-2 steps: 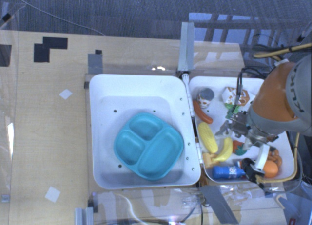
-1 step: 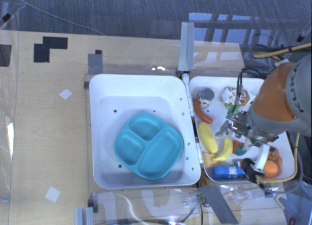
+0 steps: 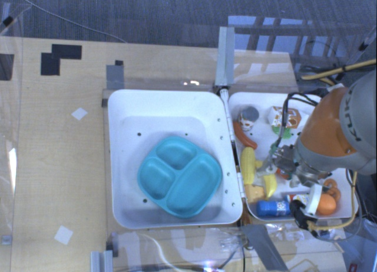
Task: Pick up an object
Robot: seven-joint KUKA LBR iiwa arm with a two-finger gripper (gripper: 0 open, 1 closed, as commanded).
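The right-hand shallow white bin (image 3: 259,101) holds your candidates for picking: a yellow corn-shaped toy (image 3: 248,165), a red sausage-shaped toy (image 3: 245,136) above it, a small grey round cup (image 3: 250,113), a white printed carton (image 3: 278,118), a blue bottle lying on its side (image 3: 273,208) and an orange round fruit toy (image 3: 327,204) near the bin's lower right. You can see the grey arm with its orange band (image 3: 321,129) low over this bin, its gripper (image 3: 275,162) down among the toys just beside the corn; whether the jaws are spread or clamped you cannot tell from here. The left-hand white bin (image 3: 123,147) carries one turquoise three-compartment plastic plate (image 3: 179,175), lying flat. Both bins sit side by side on the pale wooden worktop (image 3: 53,165).
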